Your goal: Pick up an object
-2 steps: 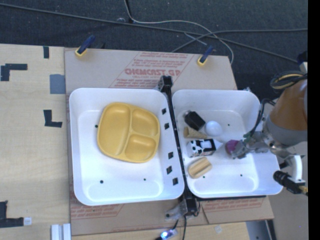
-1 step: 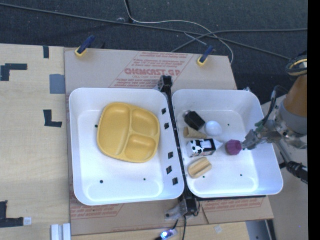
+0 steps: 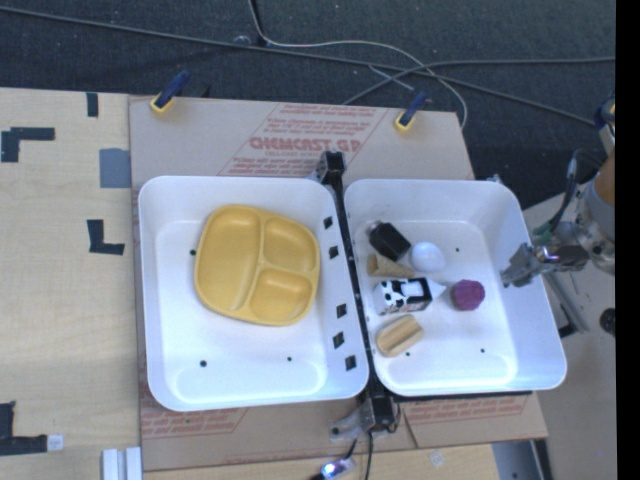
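The right bin holds several small objects: a black block, a white ball, a tan piece, a black-and-white cow-patterned item, a purple ball and a tan bread-like block. The gripper hangs over the right rim of the right bin, to the right of the purple ball and apart from it. Nothing shows between its fingers.
The left bin holds a yellow divided plate. Black clips line the seam between the bins. Cables run across the dark floor behind the bench, and two clamps hold the cardboard sheet.
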### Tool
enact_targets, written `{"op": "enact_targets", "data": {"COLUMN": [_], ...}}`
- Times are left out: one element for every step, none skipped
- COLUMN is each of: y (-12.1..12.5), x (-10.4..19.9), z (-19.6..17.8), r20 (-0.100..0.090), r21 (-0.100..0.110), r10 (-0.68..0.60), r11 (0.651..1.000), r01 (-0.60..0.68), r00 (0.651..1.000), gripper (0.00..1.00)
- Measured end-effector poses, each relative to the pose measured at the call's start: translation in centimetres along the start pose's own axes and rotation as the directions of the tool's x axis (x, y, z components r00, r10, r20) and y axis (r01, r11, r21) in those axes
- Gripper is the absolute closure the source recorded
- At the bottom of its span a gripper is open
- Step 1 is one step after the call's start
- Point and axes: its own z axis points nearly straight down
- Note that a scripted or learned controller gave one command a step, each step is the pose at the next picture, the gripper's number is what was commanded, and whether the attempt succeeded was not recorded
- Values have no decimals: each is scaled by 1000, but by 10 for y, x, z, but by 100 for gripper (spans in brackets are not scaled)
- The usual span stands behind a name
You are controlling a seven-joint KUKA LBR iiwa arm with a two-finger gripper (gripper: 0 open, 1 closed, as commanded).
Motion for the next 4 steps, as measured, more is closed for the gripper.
{"op": "enact_targets", "data": {"y": [1,9,7,22], "x": [0,59,108,167], "z": [-47,-28,-12,-1], "r20": [0,-3,-2,-2], "r21": [-1,6,6,7], "r10": [0,-4,-3,-5], "r11": [1000,1000,1000,1000], "r01": [0,5,3,5], "r00": [1000,1000,1000,1000], "gripper": [100,100,100,100]}}
